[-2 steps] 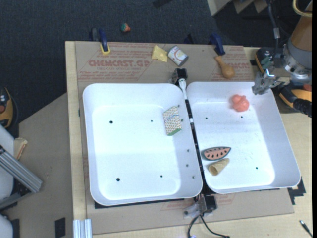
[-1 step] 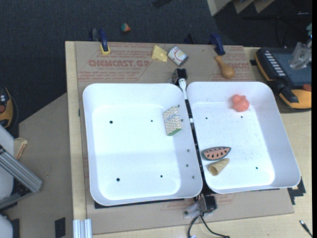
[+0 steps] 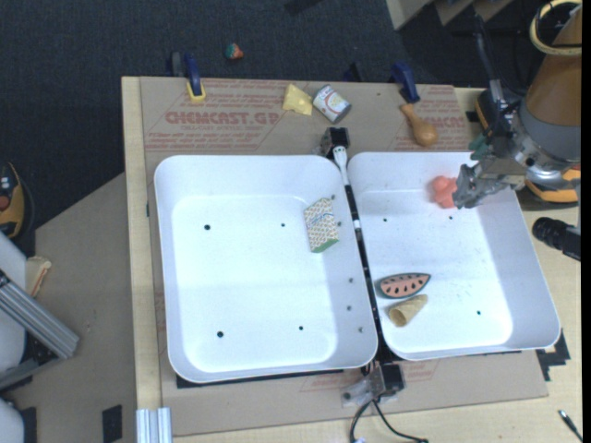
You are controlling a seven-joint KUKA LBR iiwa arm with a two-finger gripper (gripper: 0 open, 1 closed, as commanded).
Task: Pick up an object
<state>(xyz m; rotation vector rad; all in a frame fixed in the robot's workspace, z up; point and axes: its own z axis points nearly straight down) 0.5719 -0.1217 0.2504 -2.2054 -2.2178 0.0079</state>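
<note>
End effector [image 3: 468, 192] partly hiding orange object [image 3: 443, 190], right bin [image 3: 517, 247]

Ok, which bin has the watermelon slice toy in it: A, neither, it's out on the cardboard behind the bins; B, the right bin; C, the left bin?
B: the watermelon slice lies on the floor of the right bin, near its left wall, with a tan cone-shaped piece just in front of it.
</note>
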